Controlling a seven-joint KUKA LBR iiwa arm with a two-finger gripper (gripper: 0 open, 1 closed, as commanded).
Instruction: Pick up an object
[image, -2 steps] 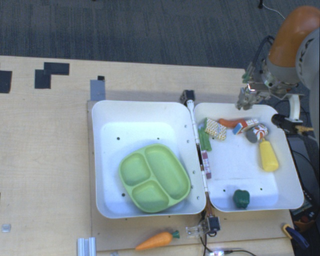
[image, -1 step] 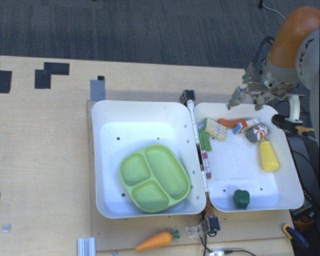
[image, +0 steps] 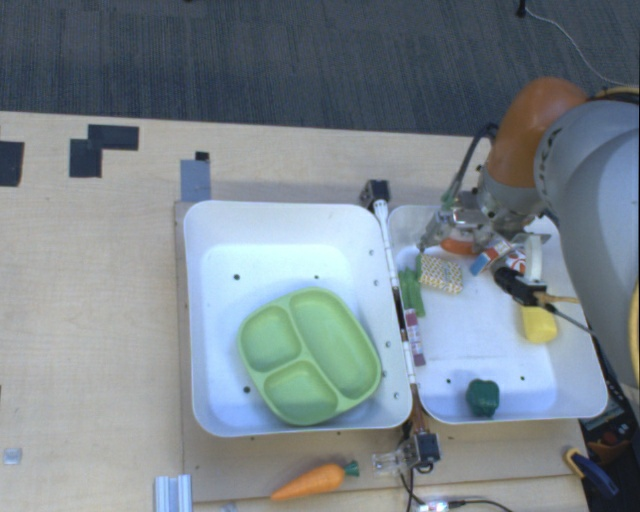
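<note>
Camera view: gripper (image: 452, 228) in the right bin (image: 560, 395), fingertips hard to make out.

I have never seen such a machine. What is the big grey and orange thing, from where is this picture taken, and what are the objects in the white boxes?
It is a robot arm, photographed by one fixed camera above the bench. Its tool is lowered into the right shallow white bin, among small cluttered items. That bin also holds a yellow block, a dark green pepper-shaped toy and a beige patterned packet. The left shallow white bin holds a green divided plate. An orange toy carrot lies on the bench outside. Whether anything is held is unclear.
</note>
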